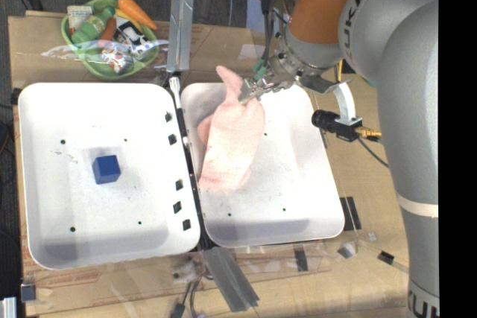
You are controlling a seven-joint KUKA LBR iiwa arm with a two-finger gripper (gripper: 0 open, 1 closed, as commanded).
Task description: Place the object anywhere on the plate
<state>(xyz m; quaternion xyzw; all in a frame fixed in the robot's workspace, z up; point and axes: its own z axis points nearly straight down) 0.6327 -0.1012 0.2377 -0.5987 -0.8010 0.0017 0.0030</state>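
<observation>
Fingers [253, 88] pinch the pink cloth's [227, 138] upper edge; gripper [257, 86] sits over the right bin's [313, 190] far side. Cloth drapes down into that bin, left half. Blue cube [106, 168] lies in left bin [45, 130]. Far left: green bowl [112, 67] of toy items.

The grey arm [395, 86] is cut off at three and five o'clock. Items in the green bowl [112, 65] at eleven o'clock are too small to identify.
</observation>
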